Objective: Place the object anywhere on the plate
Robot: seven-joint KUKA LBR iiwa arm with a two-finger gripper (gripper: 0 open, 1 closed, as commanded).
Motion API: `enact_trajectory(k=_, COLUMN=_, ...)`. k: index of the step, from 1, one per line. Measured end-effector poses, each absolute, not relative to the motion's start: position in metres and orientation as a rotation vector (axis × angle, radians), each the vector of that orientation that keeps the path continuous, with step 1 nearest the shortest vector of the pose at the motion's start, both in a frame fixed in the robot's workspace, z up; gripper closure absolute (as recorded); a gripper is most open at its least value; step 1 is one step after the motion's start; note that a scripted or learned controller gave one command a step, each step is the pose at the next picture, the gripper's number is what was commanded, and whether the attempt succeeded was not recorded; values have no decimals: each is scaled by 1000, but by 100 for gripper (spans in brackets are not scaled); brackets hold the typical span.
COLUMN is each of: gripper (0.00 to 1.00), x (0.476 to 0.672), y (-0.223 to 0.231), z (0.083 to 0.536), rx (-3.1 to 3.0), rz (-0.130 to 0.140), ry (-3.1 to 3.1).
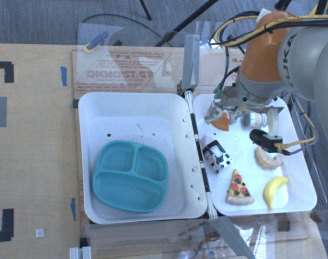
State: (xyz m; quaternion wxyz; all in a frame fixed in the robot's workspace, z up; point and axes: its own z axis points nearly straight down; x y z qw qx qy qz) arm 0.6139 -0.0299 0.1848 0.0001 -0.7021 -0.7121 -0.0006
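The gripper (224, 115) is down in the right bin (304, 198), near the top left corner. An orange wedge-shaped toy (222, 123) is right below its tips. The toy looks like a bit of pretend food. I cannot tell if the gripper is pinching it or just touching it, because the arm's big orange band (266, 36) and grey wrist hide much of the tool.

The teal plate (131, 176) lies in the left bin (99, 112), well apart from the toy. It has three sections and nothing is on it. So the job is not done yet.

Other toys sit in the right bin too — a pizza slice (239, 188), a yellow banana (275, 190), a pale bun-like piece (267, 158) and a small black and white thing (216, 155). They are all apart from the orange wedge.

The wedge is probably light and hard, like plastic, and I think it will not break or squash. It may be smooth and a bit slippery. Its sides slant to a point, so it could pop out if pinched near the tip. A better hold would be across the wide part — where the sides are closer to straight. Then it needs lifting over the wall between the bins.
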Motion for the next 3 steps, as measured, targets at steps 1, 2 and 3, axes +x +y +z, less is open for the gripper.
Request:
enact_trajectory(k=1, gripper=100, x=530, y=4, z=193, rx=-2197, rz=2, ry=-2242)
enact_trajectory(k=2, gripper=100, x=493, y=66, z=184, rx=-1909, rz=3, ry=-2490)
enact_trajectory(k=3, gripper=100, x=535, y=122, z=169, rx=-1830, rz=0, ry=-2554)
